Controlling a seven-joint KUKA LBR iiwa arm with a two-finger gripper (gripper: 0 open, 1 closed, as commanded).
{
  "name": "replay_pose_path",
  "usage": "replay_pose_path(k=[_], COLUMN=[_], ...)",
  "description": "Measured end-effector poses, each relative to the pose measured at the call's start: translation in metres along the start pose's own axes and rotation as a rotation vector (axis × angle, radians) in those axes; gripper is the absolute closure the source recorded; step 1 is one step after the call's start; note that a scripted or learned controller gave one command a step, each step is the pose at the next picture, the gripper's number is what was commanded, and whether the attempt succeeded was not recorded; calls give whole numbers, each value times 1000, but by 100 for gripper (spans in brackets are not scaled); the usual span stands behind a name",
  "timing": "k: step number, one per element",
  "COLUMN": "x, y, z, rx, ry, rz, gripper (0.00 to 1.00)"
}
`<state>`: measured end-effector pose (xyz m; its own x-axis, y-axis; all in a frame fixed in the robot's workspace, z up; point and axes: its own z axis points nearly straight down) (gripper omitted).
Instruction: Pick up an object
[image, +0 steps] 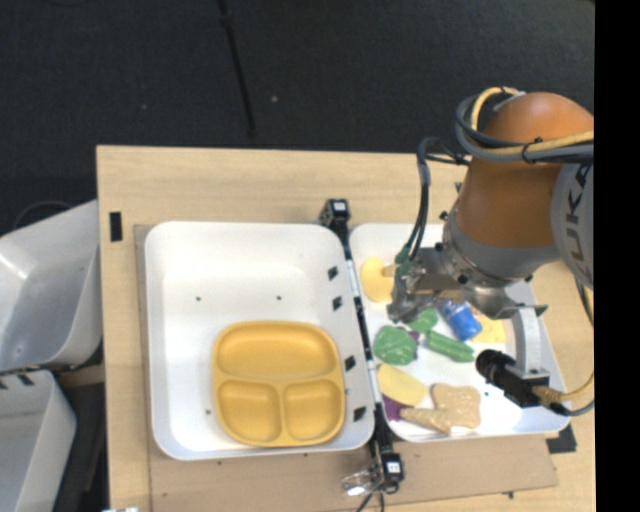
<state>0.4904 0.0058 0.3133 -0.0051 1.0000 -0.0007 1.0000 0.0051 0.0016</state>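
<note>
The right bin (540, 425) holds several small toy foods: a green leafy piece (395, 346), a green pod (450, 348), a blue cylinder (462, 319), a yellow piece (374, 279) at the bin's left side, a pale yellow wedge (402, 384), a tan cracker (456, 403) and a purple bit (392, 409). My gripper (408, 304) hangs low over the bin's left part, just above the green leafy piece and beside the yellow piece. The wrist body hides the fingertips. Nothing is visibly held.
The left bin (170, 300) holds a yellow three-compartment tray (278, 382) in its front half. A black clip (334, 211) sits at the far end of the divider between the bins. The arm's grey and orange bulk (520, 190) covers the right bin's far part.
</note>
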Motion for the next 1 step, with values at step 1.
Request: replay_pose_path(k=[1], x=[47], y=[1], z=[-145], rx=[-17], ry=[4], rz=[-3], gripper=[100])
